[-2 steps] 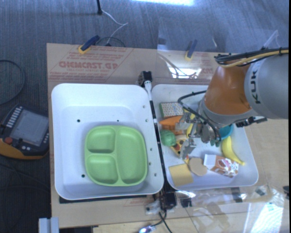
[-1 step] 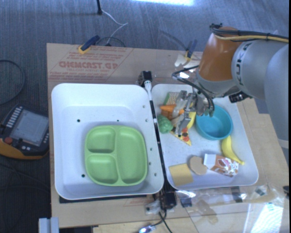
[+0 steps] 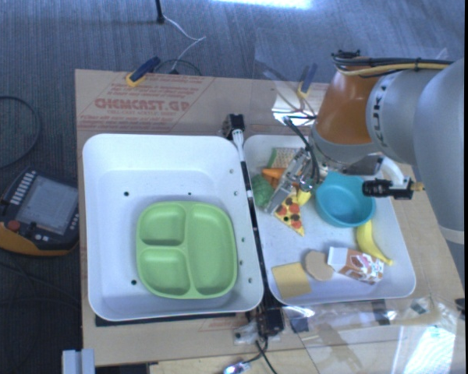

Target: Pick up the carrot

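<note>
The arm point(image 3: 390, 123) enters from the right and bends down over the right bin point(image 3: 402, 283), its grey body and orange band hiding that bin's upper right corner. The gripper point(image 3: 285, 189) is lowered into the upper left part of the right bin, just left of the blue bowl point(image 3: 343, 199); whether the gripper is apart or together cannot be told, as its metal parts merge with the items beneath. The carrot point(image 3: 272, 173) lies at the gripper, left of the blue bowl near the bin's left wall, with only a short orange section visible; contact between the two cannot be confirmed. Green leafy pieces point(image 3: 263, 187) beside the carrot are partly covered and hard to identify. A pizza slice point(image 3: 293, 216) sits below-left of the blue bowl, a banana point(image 3: 370, 243) below-right of it. The left bin point(image 3: 109, 170), further left of the blue bowl, carries a green divided plate point(image 3: 187, 249).
</note>
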Robot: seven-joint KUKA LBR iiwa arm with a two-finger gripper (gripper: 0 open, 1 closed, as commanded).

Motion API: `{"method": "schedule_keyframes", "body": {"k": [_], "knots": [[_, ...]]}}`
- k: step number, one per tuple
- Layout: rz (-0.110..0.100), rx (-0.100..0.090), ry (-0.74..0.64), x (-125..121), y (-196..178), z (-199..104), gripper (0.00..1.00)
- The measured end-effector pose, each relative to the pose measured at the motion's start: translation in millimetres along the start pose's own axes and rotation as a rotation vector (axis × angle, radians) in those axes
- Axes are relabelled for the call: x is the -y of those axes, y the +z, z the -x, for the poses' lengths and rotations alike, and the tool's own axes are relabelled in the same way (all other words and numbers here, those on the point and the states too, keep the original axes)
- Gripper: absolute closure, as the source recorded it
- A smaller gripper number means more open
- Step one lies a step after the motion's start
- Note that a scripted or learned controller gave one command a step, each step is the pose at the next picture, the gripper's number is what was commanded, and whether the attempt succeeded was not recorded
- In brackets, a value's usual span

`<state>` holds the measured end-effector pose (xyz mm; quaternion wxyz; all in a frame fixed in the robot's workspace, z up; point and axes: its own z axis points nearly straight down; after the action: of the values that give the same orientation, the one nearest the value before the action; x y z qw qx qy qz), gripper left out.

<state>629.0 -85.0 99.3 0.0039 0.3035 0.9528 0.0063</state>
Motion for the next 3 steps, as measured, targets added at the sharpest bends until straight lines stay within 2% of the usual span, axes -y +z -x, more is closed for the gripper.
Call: {"method": "schedule_keyframes", "body": {"k": [1, 2, 3], "knots": [[0.006, 0.027, 0.0, -1.3, -14.0, 6.7, 1.0], [-0.013, 0.005, 0.337, -47.5, -86.4, -0.4, 1.0], [-0.017, 0.003, 0.34, -45.7, -84.3, -0.6, 0.0]]}}
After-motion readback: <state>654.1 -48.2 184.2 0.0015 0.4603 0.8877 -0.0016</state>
